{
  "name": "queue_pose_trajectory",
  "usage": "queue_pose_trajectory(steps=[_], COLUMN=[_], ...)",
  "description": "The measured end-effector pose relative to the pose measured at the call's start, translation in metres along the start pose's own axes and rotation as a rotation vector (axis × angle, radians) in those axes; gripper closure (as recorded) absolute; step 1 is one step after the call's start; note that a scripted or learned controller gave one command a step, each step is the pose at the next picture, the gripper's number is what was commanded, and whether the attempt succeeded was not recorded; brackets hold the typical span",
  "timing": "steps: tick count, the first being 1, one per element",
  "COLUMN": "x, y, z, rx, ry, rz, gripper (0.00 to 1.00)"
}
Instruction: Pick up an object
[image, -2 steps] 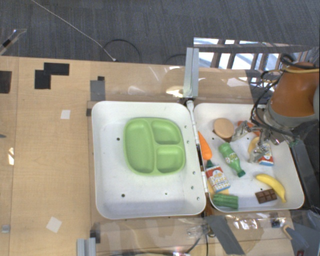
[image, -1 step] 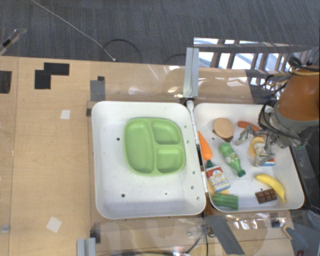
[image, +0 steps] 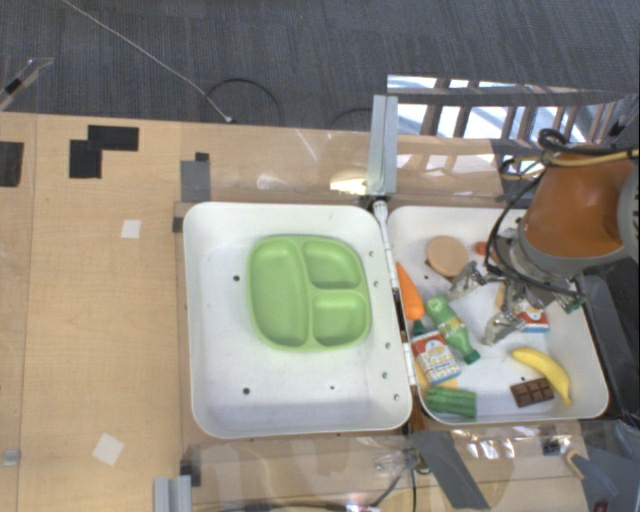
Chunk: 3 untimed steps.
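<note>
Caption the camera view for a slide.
Arm's claw lowered into the right bin among toy food; green divided plate in the left bin.

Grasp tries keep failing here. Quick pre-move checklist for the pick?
1. Gripper over the right bin: ok.
2. Target under it: cannot tell; the nearest things are the green bottle and the red-blue packet.
3. Anything between the fingers: none seen, ok.
4. Clutter: not ok; carrot, bottle and snack box are crowded together.
5. Easier picks apart: banana, chocolate: ok.
6. Green plate in left bin: ok.
</note>
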<state>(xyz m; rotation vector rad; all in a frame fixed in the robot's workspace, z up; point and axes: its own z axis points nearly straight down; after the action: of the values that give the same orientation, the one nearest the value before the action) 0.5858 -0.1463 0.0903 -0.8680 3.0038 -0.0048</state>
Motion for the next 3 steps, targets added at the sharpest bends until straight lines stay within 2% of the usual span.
queue_pose_trajectory(steps=[1, 2, 3], x=[-0.079, -0.021, -0.001], y=[-0.016, 0.012, 0.068], z=[0.003, 0.000, -0.003], rx=[-0.002, -0.002, 0.010], ry=[0.001, 0.002, -0.001], rz=[-0.063, -0.107, -0.160], gripper=[0.00, 0.00, 0.00])
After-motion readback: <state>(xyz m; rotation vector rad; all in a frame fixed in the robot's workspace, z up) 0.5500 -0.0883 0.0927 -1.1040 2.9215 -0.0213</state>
